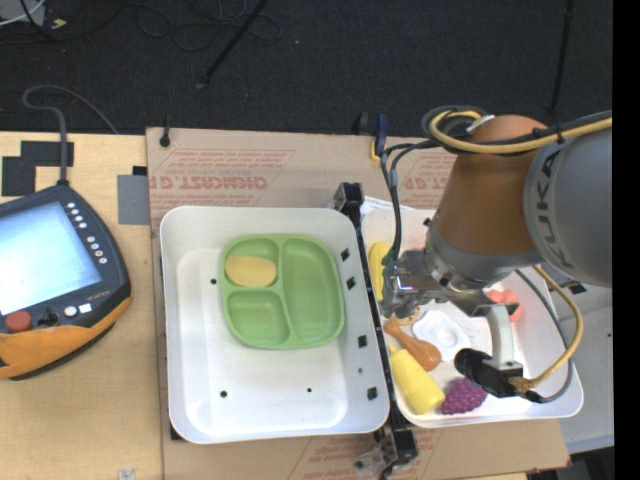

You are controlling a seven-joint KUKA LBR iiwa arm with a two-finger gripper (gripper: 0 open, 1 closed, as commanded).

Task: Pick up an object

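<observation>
Cardboard-lined bench under dark floor, carrying two shallow white bins side by side.

At 9 o'clock lies a control pendant point(55, 273) with a pale screen and orange rim. Left bin point(200, 388) holds a glossy green divided tray point(300, 288) bearing a smooth yellow oval piece point(250, 269). Right bin point(560, 403), at 4 o'clock, holds a yellow cylinder point(415, 381), a brown drumstick shape point(415, 343) and knobbly purple grapes point(464, 396). The arm's wrist point(490, 218) hangs over it; gripper state cannot be determined.
</observation>
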